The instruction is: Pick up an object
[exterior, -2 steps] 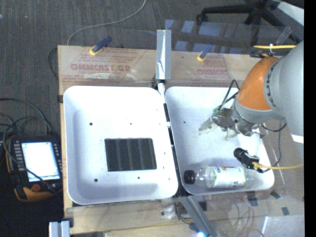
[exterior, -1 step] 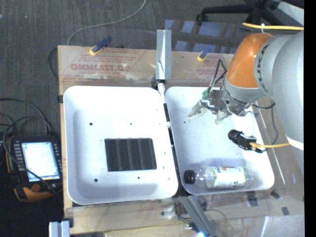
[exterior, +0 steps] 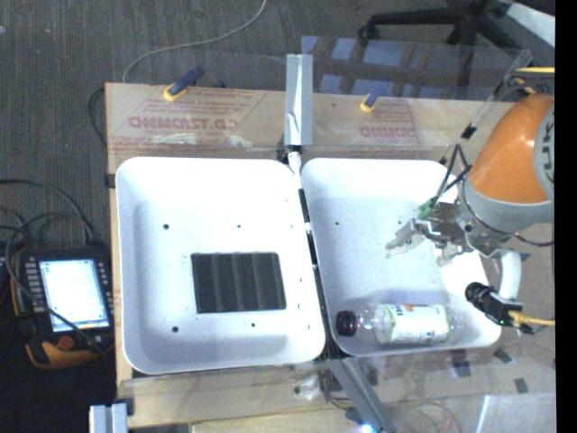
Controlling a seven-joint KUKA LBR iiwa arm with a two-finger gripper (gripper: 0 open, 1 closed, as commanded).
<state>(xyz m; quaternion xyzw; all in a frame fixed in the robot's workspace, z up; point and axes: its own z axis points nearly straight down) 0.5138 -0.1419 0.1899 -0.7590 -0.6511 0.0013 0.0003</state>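
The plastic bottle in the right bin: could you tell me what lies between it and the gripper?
In the camera view, bare white bin floor separates the gripper from the plastic bottle lying on its side along the near wall.

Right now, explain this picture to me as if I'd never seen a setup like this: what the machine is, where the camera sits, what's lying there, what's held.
This is one picture from a camera fixed above a bench, looking down at a slant. The big grey and orange shape at the right is a robot arm. Its gripper, a two-finger claw, hangs over the right bin with nothing visible between its fingers. Two shallow white bins sit side by side. The left bin holds a dark ribbed rectangular panel. In the right bin a clear plastic bottle with a black cap lies on its side near the front wall. On the floor at left is a handheld control screen.
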